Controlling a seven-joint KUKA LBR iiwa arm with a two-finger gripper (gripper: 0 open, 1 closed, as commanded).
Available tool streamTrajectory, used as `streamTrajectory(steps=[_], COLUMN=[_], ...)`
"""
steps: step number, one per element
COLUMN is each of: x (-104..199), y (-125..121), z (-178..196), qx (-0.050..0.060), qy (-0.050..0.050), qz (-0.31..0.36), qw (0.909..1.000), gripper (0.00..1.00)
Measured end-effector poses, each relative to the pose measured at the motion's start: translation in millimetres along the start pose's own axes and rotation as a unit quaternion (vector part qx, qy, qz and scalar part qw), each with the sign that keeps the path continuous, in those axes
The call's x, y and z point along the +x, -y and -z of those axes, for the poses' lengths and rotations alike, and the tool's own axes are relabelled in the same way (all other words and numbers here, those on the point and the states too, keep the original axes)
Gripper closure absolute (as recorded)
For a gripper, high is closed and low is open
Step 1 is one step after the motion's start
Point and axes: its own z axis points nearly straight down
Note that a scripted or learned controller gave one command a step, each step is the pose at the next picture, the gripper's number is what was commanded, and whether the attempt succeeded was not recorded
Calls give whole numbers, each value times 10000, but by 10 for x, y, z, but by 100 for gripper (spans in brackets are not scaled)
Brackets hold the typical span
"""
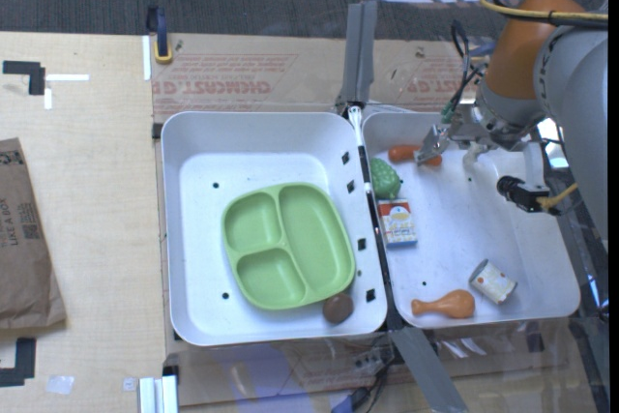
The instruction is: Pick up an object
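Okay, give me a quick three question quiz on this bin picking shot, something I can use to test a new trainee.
1. True or false: the green divided plate lies in the left bin.
2. Which item lies nearest the end effector? A) orange carrot-like piece B) small carton C) brown round item
3. Fill in: the chicken drumstick lies in the ____ bin.

Key: 1 true; 2 A; 3 right.

The grey arm (pixel 580 73) wears an orange band (pixel 522 48), with black and yellow cables looping above.
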Motion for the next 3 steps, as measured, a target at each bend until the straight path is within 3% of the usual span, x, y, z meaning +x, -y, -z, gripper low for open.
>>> streamTrajectory(steps=[1, 2, 3], x=[-6, -4, 376], y=[-4, -4, 12], z=[98, 98, 6], qx=[-7, -6, 23], qy=[10, 10, -5], qz=[6, 7, -385], qw=[10000, 10000, 9993], gripper=[100, 0, 0])
